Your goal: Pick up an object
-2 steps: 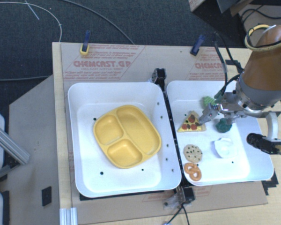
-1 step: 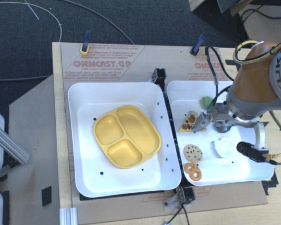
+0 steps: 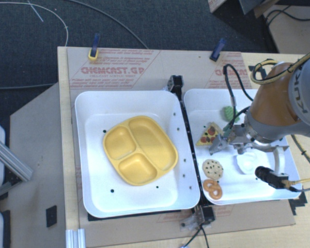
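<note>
Nearest the camera in the right bin (image 3: 196, 103), a pretzel (image 3: 214, 189) is seen at about six o'clock, with a chocolate-chip cookie (image 3: 212, 168) just beyond it. A white piece (image 3: 245, 163) lies beside the cookie, close under the arm (image 3: 274, 105). Farther off, a pizza slice (image 3: 208, 134) sits at nine o'clock and a green item (image 3: 229, 111) at eleven. The gripper (image 3: 225, 143) is lowered between pizza and cookie; its state cannot be told, and nothing is seen held. A miss is judged likely: the small flat toys could be nudged aside, or bare floor pinched. The yellow tray (image 3: 140, 149) in the left bin (image 3: 88, 154) is well apart.
</note>
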Tool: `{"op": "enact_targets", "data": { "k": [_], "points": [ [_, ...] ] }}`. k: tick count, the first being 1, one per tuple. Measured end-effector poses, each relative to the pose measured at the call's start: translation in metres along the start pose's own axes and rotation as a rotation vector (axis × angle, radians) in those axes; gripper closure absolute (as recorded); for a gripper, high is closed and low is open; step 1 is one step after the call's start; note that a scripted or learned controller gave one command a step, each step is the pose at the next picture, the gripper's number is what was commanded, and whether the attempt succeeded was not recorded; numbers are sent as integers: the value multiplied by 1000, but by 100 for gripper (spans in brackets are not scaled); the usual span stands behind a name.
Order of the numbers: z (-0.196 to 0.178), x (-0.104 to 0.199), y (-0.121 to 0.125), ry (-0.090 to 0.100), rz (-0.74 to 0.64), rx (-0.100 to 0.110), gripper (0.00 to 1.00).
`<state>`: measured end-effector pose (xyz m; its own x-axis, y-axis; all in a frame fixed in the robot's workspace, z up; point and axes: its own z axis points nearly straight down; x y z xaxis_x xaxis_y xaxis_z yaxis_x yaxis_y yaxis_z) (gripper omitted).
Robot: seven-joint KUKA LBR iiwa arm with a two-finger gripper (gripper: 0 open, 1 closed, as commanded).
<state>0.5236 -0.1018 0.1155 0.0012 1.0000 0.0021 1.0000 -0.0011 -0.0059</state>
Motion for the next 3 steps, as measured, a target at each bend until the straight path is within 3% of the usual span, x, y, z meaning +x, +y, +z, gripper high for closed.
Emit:
{"op": "enact_targets", "data": {
  "k": [1, 3],
  "points": [
    [-12, 0, 2, 0, 0, -6, 100],
    [-99, -2, 3, -3, -2, -12, 100]
  ]
}}
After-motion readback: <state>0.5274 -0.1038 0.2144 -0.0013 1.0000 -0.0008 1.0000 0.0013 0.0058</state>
